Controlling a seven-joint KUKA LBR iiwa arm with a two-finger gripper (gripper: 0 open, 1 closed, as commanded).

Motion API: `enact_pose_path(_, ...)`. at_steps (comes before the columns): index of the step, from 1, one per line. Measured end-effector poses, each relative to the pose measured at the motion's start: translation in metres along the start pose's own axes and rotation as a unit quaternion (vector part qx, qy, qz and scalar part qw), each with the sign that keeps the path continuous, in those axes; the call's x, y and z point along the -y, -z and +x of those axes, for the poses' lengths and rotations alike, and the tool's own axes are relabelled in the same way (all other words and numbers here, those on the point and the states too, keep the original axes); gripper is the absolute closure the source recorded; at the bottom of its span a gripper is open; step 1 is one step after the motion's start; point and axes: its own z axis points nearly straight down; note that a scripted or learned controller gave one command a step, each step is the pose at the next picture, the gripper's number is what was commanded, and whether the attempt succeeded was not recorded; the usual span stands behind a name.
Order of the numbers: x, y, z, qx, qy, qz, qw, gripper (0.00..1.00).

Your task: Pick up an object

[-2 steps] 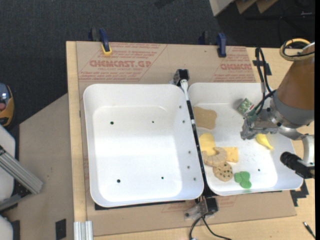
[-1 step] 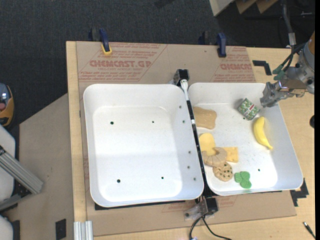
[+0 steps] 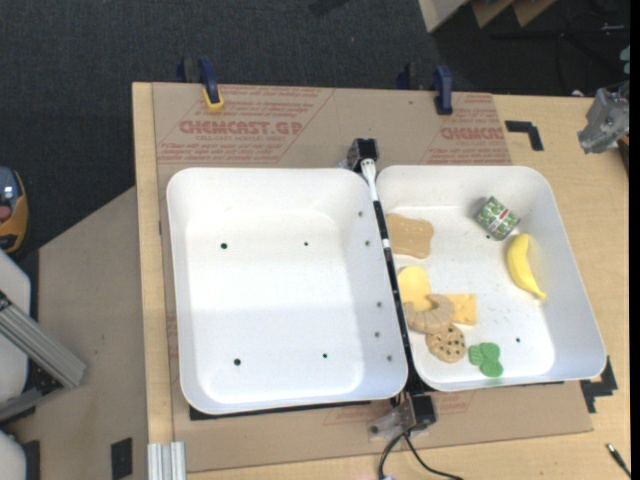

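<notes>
The right bin (image 3: 560, 308) holds several toy foods. A tan toast slice (image 3: 408, 235) lies near its left wall. A small green and white can (image 3: 496, 217) sits at the back, with a yellow banana (image 3: 524, 265) just in front of it. Toward the front left cluster a yellow round piece (image 3: 414, 286), an orange cheese square (image 3: 462, 309), a tan biscuit (image 3: 431, 317), a chocolate-chip cookie (image 3: 446, 344) and a green piece (image 3: 487, 359). My grey gripper (image 3: 606, 120) sits at the far right edge, outside the bin and well behind the can.
The left bin (image 3: 190, 268) stands beside the right one, their walls touching along a black divider strip (image 3: 378, 238). Both rest on a cardboard sheet (image 3: 300, 118) held by blue clamps (image 3: 209, 80) at the back. A cable (image 3: 400, 458) runs off the front edge.
</notes>
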Motion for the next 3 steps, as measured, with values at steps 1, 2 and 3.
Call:
enact_pose_path(1,0.008,0.072,0.007,-0.001,0.000,0.004,1.0000,1.00)
enact_pose_path(2,0.049,0.069,-0.074,-0.001,-0.003,0.008,1.0000,1.00)
enact_pose_path(3,0.058,0.069,-0.110,-0.001,-0.002,0.007,1.0000,1.00)
